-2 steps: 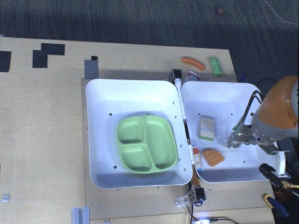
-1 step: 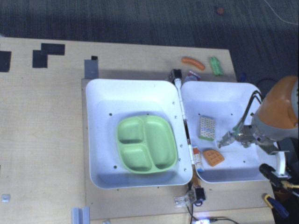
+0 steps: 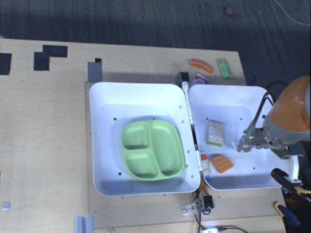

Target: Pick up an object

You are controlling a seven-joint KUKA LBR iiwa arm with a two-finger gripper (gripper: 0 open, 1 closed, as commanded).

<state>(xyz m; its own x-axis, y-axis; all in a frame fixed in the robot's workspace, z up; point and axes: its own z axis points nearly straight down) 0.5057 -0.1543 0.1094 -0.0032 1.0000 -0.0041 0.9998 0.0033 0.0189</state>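
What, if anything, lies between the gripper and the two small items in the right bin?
Nothing visible does. The gripper sits low in the right bin, with bare white floor between it and both the patterned sponge-like block and the orange waffle-like piece. Both lie apart from each other to the gripper's image-left.

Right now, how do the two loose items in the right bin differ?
The patterned block is pale grey-green and speckled; the orange waffle is solid orange with a grid. The block is rectangular and stands lengthwise up the view; the waffle is rounder and tilted. The block sits mid-bin, the waffle nearer the front wall. Both lie flat in the right bin, apart from the tool.
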